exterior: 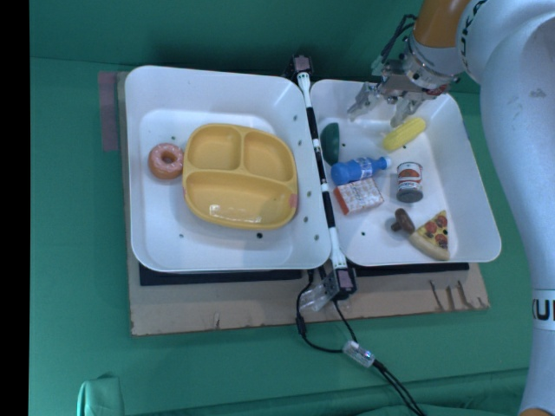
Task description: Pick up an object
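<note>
Pizza slice (pixel 431 235) lies well below the pincer (pixel 381 104). Pincer fingers appear spread, gripping nothing, just up-left of the corn cob (pixel 404 133).

The arm (pixel 512 85) runs off the top and right edges, its base cut off.
</note>
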Controlling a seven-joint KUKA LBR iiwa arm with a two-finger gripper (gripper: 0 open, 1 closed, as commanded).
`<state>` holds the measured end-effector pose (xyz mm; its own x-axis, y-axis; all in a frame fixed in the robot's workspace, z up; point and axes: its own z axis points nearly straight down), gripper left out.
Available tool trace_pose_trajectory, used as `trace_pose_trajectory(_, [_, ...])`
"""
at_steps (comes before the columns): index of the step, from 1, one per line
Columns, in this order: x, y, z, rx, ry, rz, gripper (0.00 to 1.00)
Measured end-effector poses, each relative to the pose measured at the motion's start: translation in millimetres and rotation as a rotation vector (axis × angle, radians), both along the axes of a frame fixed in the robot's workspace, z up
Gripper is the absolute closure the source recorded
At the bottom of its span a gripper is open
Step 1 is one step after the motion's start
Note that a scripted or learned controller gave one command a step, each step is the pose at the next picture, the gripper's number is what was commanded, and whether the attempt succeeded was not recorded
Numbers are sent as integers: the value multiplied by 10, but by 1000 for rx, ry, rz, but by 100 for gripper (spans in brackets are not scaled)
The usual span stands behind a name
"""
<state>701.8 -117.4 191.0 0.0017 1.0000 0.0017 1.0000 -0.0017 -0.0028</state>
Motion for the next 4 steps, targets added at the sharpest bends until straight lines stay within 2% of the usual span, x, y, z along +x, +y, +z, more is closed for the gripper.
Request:
trace_pose_trajectory(1, [-14,95,-19,-16,1,-5,0])
trace_pose_trajectory(2, [-8,-17,-40,5,3,2,0])
trace_pose_trajectory(3, [-20,142,-42,-18,3,-6,0])
trace_pose_trajectory(4, [-20,149,-43,-16,3,-6,0])
